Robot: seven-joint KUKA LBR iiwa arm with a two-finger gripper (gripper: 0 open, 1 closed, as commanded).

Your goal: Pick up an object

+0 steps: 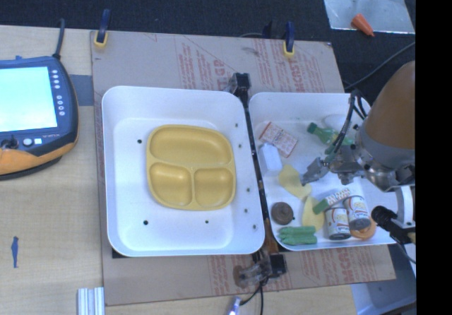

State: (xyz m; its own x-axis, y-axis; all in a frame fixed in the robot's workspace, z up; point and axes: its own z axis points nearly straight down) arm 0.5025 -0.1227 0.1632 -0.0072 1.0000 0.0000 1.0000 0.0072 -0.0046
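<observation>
- The gripper (316, 171) hangs over the middle of the right bin (296, 103), its dark fingers pointing toward the divider between the bins; nothing shows between them, and whether they are spread or closed cannot be made out.
- No one thing is named by the task, so the nearest loose piece is the likely target: the yellow wedge (291, 181), just beside the fingertips on the divider side and slightly toward the bin's near wall.
- Its long axis appears to run slantwise, from the divider end down toward the near wall, so the fingers would probably need to close across that slant.
- The white block (270, 158) lies next to the wedge, closer to the divider and a little farther from the near wall.
- The brown disc (282, 212) and green piece (297, 236) sit against the near wall, farther from the gripper.
- Two cans (347, 215) stand under the wrist side, near the near wall.
- The left bin (127, 232) holds a yellow tray (190, 165), well apart from the gripper.
</observation>
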